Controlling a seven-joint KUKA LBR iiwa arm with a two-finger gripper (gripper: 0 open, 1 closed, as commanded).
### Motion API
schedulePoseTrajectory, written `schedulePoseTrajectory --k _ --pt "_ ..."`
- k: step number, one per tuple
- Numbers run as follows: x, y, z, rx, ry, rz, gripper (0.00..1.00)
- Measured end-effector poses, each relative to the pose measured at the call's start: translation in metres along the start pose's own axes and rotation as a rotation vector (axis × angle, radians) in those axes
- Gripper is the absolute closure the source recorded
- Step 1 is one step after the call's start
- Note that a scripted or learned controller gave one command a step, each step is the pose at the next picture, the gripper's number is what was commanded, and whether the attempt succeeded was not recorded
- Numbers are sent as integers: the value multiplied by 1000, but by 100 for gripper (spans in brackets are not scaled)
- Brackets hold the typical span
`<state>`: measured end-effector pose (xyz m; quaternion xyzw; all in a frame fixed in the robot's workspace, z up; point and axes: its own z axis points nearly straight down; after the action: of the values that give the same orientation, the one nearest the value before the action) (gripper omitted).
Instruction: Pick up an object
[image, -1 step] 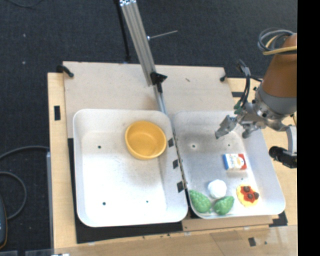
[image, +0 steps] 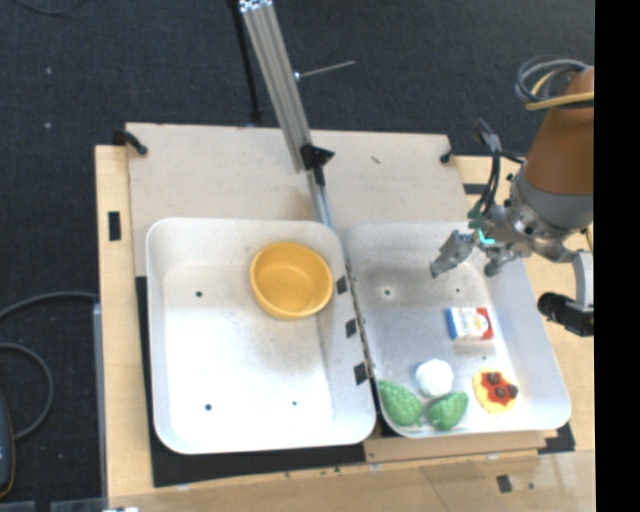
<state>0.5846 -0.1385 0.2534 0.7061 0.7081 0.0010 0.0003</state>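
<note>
Camera view has us looking down on two white bins; the gripper (image: 468, 255) hangs over the upper part of the right bin (image: 400, 270), w/ the grey-and-orange arm (image: 560, 150) coming in from the right. We read two dark fingers splayed apart, one reaching left toward the bin's middle, the other shorter beside it, so we judge the claw open, fairly wide. Nothing sits between the fingers, and we can't tell if the tips touch the bin floor or hover just above it.

Candidates for the pick are all in the right bin, below the claw: a small red, white and blue box (image: 468, 323) nearest, then a white ball (image: 434, 377), two green soft-looking lumps (image: 401, 404) and (image: 447, 410) near the bottom rim, and a yellow piece w/ red and dark spots (image: 495, 390) at the lower right. The left bin (image: 180, 340) holds a yellow bowl (image: 291, 279), well apart from the claw.

Risks, as we judge them:
- Claw is over bare floor now; closing here grabs nothing.
- The box lies flat and low, so fingers may slide over its top or push it away instead of straddling it.
- The ball could roll off on a glancing touch, prob. into the green lumps, which sit just beside it.
- Bottom items crowd the rim and each other; one finger may land on a neighbour or the wall, so the grip fails or drags two things.
- The bowl is wide; its rim may be too broad for this opening.
</note>
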Motion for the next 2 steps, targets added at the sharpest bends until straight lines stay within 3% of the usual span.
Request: schedulePoseTrajectory --k 2 --pt "4 12 102 2 -2 5 0"
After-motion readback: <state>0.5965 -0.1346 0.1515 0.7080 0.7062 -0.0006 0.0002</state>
